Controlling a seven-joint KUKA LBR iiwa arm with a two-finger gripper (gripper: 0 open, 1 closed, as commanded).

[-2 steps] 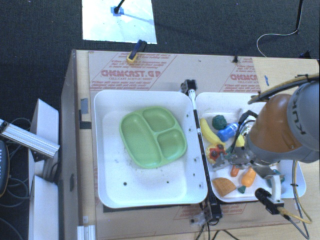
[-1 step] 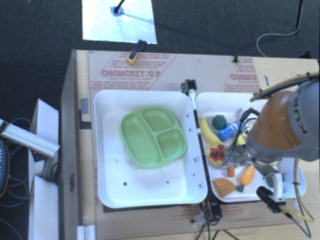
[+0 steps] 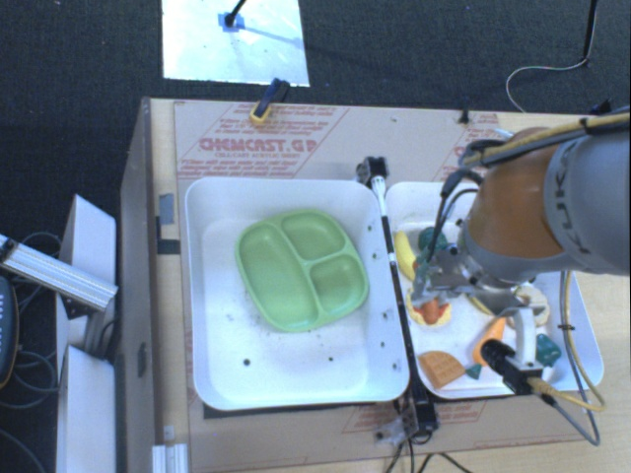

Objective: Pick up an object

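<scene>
Dark carpet surrounds the desk (image 3: pixel 296 141). Left bin (image 3: pixel 222 343) carries a green tray (image 3: pixel 301 269). My tool (image 3: pixel 431 292) hangs low in the right bin (image 3: pixel 493 387), over an orange piece (image 3: pixel 431 311), to reach it; grip state cannot be told.

Two bins sitting side by side on the bench (image 3: pixel 296 131), touching along their inner walls. In the left bin (image 3: pixel 212 264), a divided tray (image 3: pixel 301 269) lying near the middle, closer to the far wall. In the right bin (image 3: pixel 582 363), several small objects lying close together: a banana (image 3: pixel 403 252) just beside the left wall, a wedge-shaped piece (image 3: pixel 442 367) near the front wall. Arm (image 3: pixel 537 210) reaching in from the right, hanging over the right bin, covering its far part.
</scene>
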